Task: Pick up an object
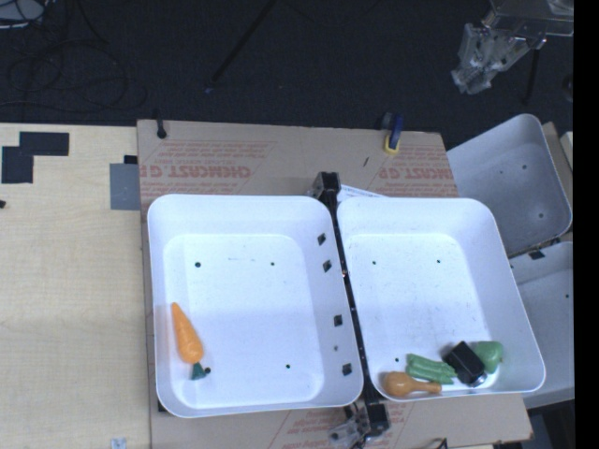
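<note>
An orange carrot (187,336) with a small green top lies near the front left corner of the left bin (243,215). In the front right corner of the right bin (421,215) sit a green pod-like piece (430,369), a black block (464,362), a light green piece (489,352) and an orange pear-shaped piece (408,384), all close together. My gripper (479,64) hangs high at the top right, well behind the bins, far from all objects.
The bins rest on a cardboard sheet (281,162) on a wooden bench. A blue and yellow clamp (393,133) holds the sheet's back edge. A grey metal plate (524,176) leans at the right of the right bin.
</note>
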Robot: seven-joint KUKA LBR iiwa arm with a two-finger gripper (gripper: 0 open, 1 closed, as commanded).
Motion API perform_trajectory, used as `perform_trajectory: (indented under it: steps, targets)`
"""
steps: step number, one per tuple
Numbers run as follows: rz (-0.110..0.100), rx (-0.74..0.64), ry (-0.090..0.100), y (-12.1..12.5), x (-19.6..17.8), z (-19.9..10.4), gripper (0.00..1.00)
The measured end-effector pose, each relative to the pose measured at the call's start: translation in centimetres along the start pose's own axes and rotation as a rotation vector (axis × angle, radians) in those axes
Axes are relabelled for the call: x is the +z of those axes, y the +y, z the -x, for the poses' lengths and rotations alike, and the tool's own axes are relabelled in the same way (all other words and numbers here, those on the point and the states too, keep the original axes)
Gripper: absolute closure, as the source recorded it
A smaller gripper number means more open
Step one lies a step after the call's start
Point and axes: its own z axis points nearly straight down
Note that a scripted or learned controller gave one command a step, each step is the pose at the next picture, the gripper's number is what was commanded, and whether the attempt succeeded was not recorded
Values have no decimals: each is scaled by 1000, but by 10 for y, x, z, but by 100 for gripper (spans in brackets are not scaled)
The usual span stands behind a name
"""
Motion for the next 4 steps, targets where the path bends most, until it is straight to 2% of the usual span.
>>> perform_trajectory:
  steps: [1,2,3,4]
  targets:
    - [-4,-3,1,5,2,-93,100]
    - [-4,2,-1,5,2,-151,100]
    - [-5,-1,-1,5,3,-224,100]
    - [-4,2,-2,6,3,-276,100]
